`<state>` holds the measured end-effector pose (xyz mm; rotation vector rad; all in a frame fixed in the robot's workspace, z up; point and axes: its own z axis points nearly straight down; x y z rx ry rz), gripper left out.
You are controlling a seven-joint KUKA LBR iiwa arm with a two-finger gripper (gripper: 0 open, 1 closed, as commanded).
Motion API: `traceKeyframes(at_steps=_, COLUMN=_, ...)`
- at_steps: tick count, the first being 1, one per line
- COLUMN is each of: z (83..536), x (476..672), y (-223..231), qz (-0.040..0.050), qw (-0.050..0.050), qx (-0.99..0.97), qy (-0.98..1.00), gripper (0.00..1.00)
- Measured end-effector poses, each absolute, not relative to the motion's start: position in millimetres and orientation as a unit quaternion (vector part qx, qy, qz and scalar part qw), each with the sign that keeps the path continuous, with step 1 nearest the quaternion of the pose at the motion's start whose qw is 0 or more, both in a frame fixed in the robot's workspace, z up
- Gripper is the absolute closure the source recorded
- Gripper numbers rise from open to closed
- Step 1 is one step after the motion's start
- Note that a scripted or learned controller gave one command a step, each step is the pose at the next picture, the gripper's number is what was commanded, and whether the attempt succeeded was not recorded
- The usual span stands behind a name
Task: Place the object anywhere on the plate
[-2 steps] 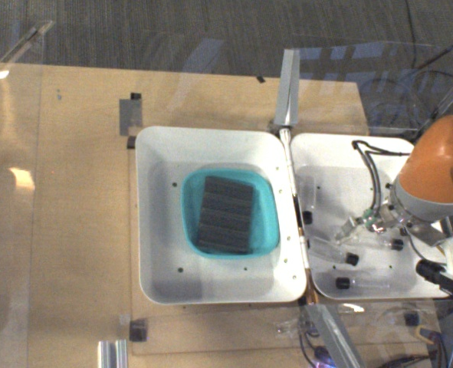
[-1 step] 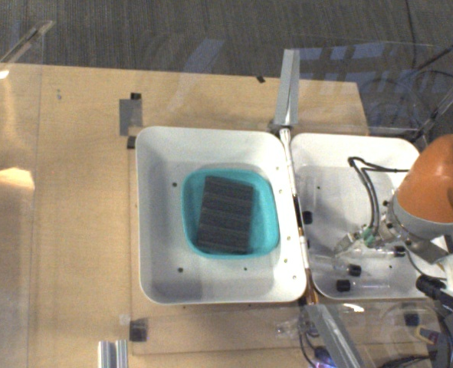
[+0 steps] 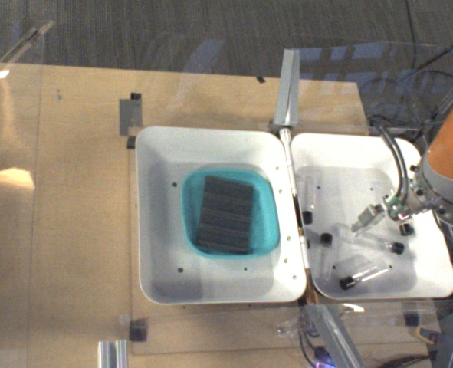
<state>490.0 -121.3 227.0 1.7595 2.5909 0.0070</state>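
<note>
A teal plate (image 3: 189,205) sits in the middle of the left bin (image 3: 157,228). A dark grey ridged block (image 3: 226,213) lies flat on it and covers most of its middle. My gripper (image 3: 373,215) hangs low over the middle of the right bin (image 3: 433,278), well to the right of the plate. Several clear tubes with black caps lie on the floor of that bin; one tube (image 3: 362,276) is near the front and another tube (image 3: 385,244) lies just below the gripper. I see nothing held in the gripper.
The arm's orange band (image 3: 450,153) and grey cables (image 3: 398,167) hang over the right bin's right side. A metal bar (image 3: 287,90) stands behind the wall between the bins. Small black caps (image 3: 326,238) lie near that wall.
</note>
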Motion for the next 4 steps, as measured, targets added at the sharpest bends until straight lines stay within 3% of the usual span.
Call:
traceKeyframes(at_steps=1, z=305.9, x=527.3, y=-109.7, qz=0.0025, qw=0.005, qx=0.607, qy=0.794, gripper=0.00)
traceKeyframes(at_steps=2, z=387.1, x=558.0, y=-156.1, qz=0.0027, qw=0.006, qx=0.664, qy=0.748, gripper=0.00)
traceKeyframes(at_steps=3, z=432.9, x=533.7, y=-174.5, qz=0.0029, qw=0.007, qx=0.725, qy=0.689, gripper=0.00)
traceKeyframes(at_steps=4, z=350.4, x=488.2, y=-157.3, qz=0.0012, qw=0.002, qx=0.770, qy=0.638, gripper=0.00)
